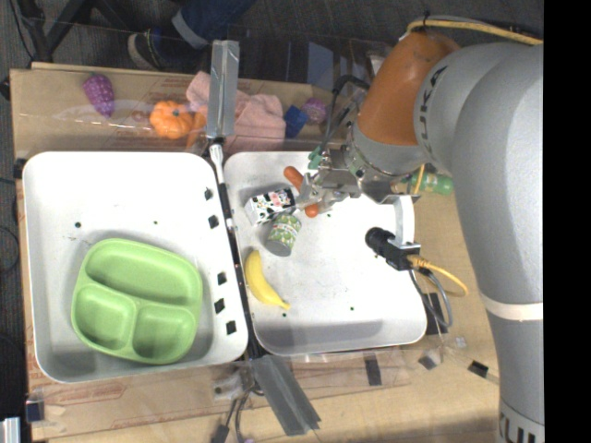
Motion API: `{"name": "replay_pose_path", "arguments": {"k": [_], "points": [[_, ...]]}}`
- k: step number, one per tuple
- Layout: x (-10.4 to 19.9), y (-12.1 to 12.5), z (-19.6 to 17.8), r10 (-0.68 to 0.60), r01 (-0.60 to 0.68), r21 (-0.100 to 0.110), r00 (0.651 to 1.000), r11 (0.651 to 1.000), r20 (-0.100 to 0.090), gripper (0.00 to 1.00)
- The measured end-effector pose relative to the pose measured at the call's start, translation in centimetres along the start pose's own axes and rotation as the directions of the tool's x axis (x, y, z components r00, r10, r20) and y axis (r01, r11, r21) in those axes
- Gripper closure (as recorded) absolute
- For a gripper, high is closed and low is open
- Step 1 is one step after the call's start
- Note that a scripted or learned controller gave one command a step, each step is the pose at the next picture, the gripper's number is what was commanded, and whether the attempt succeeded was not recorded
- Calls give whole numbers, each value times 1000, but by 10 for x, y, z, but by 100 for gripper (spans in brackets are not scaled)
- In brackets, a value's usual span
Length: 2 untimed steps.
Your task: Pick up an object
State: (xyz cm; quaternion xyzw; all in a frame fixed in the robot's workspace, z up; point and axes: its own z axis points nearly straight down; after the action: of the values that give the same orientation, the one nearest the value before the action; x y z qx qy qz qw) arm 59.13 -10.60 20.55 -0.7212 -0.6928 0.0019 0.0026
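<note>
In the right bin (369,312), my gripper (317,188) hangs low over the back left part. An orange-red piece (293,173) lies just left of it, and a small red-orange bit (312,211) sits just below it; whether either is touched is unclear. A black-and-white patterned carton (269,204) lies to the gripper's left. A greenish can (283,233) rests on its side below the carton. A yellow banana (262,281) lies near the bin's left wall.
The left bin (55,201) holds a green divided plate (137,299). Behind the bins, on the bench, lie a purple grape bunch (99,91), an orange pumpkin-like toy (172,118), a pink cloth (251,114) and a blue item (295,120). The arm covers the bench's right side.
</note>
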Motion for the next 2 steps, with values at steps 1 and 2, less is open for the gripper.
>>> {"name": "replay_pose_path", "arguments": {"k": [1, 2], "points": [[74, -75, 16, 320, -320, 3, 947, 947, 1, 100], [4, -114, 104, 504, -504, -1, 864, 864, -4, 100]]}}
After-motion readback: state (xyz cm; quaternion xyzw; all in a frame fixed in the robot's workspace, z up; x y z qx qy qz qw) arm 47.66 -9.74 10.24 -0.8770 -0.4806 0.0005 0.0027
